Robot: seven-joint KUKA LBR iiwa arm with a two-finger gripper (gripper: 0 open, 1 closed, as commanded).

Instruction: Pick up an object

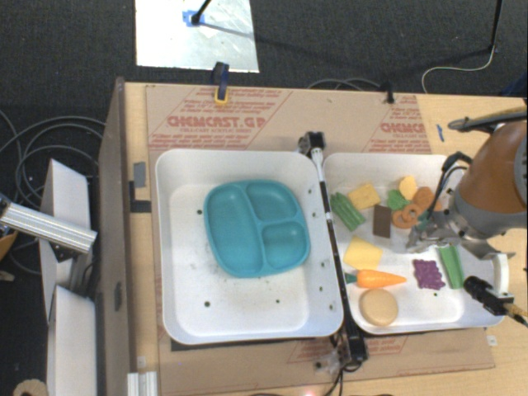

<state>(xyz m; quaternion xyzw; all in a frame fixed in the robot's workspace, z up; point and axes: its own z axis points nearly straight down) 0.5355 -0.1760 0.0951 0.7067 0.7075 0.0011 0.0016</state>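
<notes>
Over the right-hand shallow white bin point(474, 316) the grey arm with its orange band point(495, 167) comes in from the right, and its tool point(422, 236) hangs low among a scatter of toy foods; whether it is open or closed I cannot tell, for the wrist hides it. Just left of the tool stands a small brown block point(381, 220), and just above it lies an orange ring-shaped piece point(405, 217) beside a green lump point(397, 199), a yellow rounded piece point(408, 187) and an orange-brown disc point(423, 198). Below the tool sits a purple bunch of grapes point(427, 274), with a green stick point(451, 266) to the right of it. Farther left lie a yellow wedge point(362, 253), an orange carrot point(380, 279), a tan round bun point(379, 307), a yellow square slice point(363, 196) and a ridged green piece point(347, 211). Well to the left, in the other white bin point(186, 304), rests a teal plastic tray with three compartments point(256, 228). Both bins sit on a cardboard-covered desk point(239, 118).
</notes>
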